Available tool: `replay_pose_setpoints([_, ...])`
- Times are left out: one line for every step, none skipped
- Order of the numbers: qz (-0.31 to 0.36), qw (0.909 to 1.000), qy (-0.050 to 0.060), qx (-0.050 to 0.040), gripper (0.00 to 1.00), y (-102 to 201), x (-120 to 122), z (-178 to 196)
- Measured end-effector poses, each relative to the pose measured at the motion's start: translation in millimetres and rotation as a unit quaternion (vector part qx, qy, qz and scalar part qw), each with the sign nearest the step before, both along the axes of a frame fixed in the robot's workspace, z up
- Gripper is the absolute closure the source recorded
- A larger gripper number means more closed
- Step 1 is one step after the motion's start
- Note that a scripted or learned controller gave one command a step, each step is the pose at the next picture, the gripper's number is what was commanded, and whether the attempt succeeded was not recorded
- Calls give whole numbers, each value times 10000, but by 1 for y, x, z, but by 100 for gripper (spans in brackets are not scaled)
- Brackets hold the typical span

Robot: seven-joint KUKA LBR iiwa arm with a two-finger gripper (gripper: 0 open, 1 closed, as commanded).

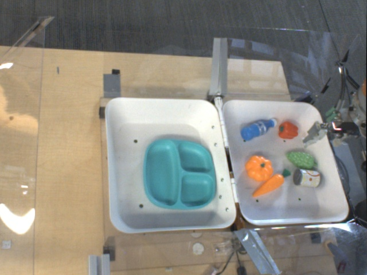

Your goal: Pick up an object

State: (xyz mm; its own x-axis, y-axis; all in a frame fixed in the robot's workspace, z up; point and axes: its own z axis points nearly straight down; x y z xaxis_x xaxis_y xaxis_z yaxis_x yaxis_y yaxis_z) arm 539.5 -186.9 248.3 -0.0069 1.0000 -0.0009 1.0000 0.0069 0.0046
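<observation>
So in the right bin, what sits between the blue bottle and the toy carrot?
In the camera view, the small orange pumpkin sits between the blue bottle above it and the toy carrot just below.

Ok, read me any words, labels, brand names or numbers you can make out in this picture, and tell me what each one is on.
No text reads clearly here.
Blue bottle: no label can be made out.
Small white can: dark and red marks on its side, too small and blurred to read.
Teal divided plate, orange pumpkin, carrot, red pepper and green vegetable: no writing visible.
</observation>
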Motion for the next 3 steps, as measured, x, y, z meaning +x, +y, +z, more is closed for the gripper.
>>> replay_pose_setpoints([36, 10000, -13, -3, 0, -1, -16, -153])
replay_pose_setpoints([224, 9997, -43, -12, 0, -17, 58, -159])
replay_pose_setpoints([253, 9997, -73, -12, 100, -15, 60, -146])
